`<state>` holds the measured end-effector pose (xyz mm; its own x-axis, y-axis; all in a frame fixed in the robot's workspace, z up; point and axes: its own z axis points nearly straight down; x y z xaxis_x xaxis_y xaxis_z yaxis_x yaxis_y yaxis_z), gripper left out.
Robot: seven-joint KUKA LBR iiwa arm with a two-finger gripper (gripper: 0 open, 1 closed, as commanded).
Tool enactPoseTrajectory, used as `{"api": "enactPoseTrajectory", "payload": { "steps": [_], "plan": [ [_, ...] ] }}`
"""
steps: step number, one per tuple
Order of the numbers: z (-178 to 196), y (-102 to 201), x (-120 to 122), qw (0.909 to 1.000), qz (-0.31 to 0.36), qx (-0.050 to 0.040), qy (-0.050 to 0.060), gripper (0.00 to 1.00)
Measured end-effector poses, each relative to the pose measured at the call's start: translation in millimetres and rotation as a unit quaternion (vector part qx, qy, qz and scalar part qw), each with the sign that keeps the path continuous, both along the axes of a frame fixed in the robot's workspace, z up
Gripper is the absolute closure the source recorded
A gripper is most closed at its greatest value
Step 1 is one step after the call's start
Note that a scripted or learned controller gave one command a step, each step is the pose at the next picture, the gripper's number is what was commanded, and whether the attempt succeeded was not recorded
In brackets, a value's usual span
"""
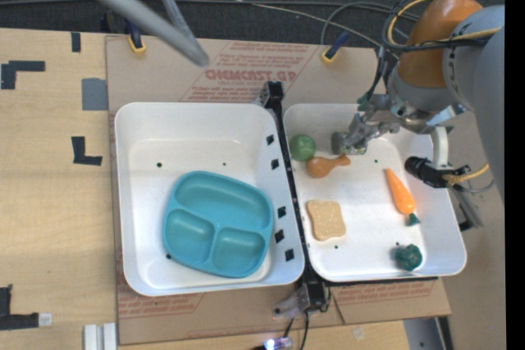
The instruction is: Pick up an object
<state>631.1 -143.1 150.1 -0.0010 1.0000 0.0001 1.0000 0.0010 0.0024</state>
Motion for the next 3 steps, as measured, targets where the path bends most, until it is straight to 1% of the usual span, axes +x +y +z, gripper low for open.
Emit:
{"api": "enactPoseTrajectory", "payload": {
  "steps": [1,2,3],
  "plan": [
    [43,0,2,1.0000,0.000,-0.0001,0.000,1.00],
    [106,1,1,1.0000,0.001,-0.0004,-0.001,1.00],
    [111,56,0,1.0000,0.003,0.0007,0.002,1.00]
  ]
}}
